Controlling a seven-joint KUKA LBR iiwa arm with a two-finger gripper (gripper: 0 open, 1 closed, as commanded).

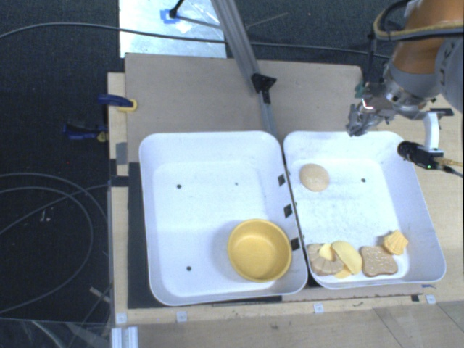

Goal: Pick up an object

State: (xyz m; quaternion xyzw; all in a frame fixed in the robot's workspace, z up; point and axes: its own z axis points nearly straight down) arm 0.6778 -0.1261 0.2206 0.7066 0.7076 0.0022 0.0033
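My gripper (357, 127) hangs over the far rim of the right bin (406, 164), with nothing visible between its fingers. A pale round bun (315, 177) lies in the right bin's far left part, a short way down-left of the gripper. Along the near wall of that bin lie a tan round piece (324, 260), a yellow banana-like piece (346, 257), a brown bread slice (378, 261) and a small yellow-orange piece (396, 242). A yellow bowl (259, 249) sits in the left bin's near right corner.
The left bin (188, 187) holds just the bowl. A grey tripod leg (243, 46) slants down to the gap between the bins. A blue clamp (116, 104) is fixed at the bench's left edge. A black fitting (419, 154) sits at the right bin's far right rim.
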